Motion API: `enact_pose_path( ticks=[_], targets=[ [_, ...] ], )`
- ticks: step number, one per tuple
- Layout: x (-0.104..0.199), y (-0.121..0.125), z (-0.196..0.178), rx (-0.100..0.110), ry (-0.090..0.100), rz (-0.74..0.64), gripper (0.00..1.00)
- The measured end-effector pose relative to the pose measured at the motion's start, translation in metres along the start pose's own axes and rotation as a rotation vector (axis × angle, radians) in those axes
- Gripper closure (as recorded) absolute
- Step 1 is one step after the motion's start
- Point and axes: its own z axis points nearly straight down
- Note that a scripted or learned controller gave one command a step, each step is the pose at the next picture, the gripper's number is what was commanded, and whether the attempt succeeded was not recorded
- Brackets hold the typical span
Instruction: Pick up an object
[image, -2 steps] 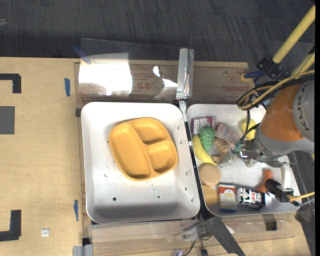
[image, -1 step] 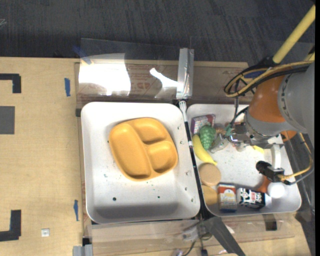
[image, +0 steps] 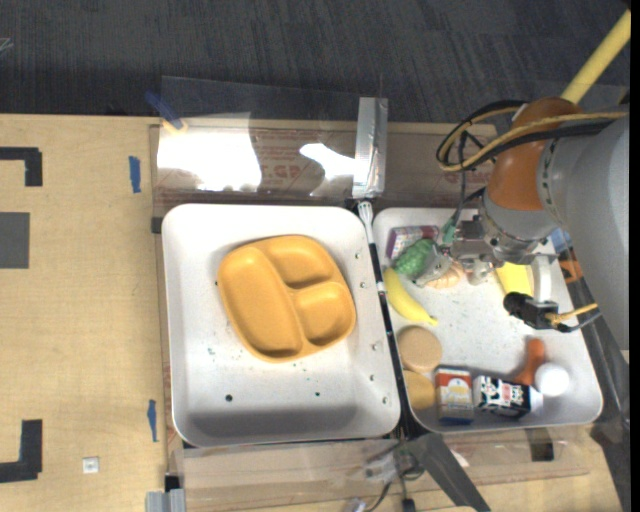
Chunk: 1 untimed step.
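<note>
My gripper (image: 452, 258) hangs low over the back left part of the right bin (image: 480, 320). It is right beside a green leafy item (image: 412, 260) and just above a pale peach item (image: 447, 279). A purple packet (image: 405, 240) lies behind the green item. A banana (image: 405, 300) lies along the bin's left wall. Nothing can be seen held in the gripper.
A tan round item (image: 420, 348), a small orange-and-white carton (image: 455, 392), a black-and-white carton (image: 503, 396) and an orange bottle with a white cap (image: 543, 370) line the front of the right bin. A yellow item (image: 514, 277) sits under the wrist. The left bin (image: 190, 330) holds a yellow divided plate (image: 287, 295).
</note>
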Motion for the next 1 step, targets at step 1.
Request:
enact_pose_path(
  ticks=[1],
  targets=[
    [0.0010, 0.0009, -0.0108, -0.005, -0.002, 0.002, 1.00]
  ],
)
